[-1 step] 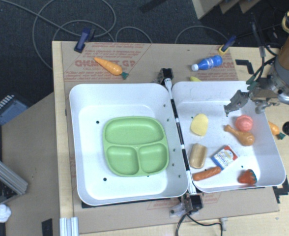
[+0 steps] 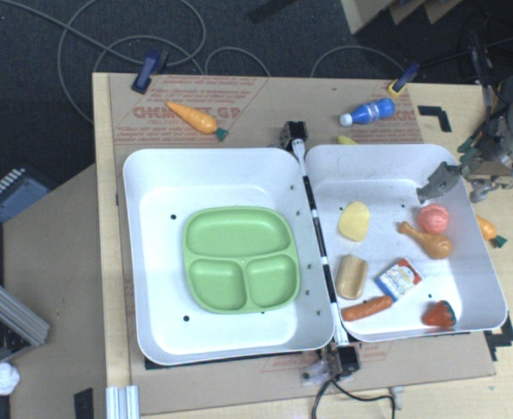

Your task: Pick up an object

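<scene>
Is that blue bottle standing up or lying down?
Lying down: the blue bottle rests on its side on the cardboard behind the right bin.

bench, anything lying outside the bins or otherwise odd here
Yes. A toy carrot and a blue bottle lie on the cardboard behind the bins, not in either one. A small orange item sits just past the right bin's far rim. The green tray in the left bin sits slightly askew.
</scene>
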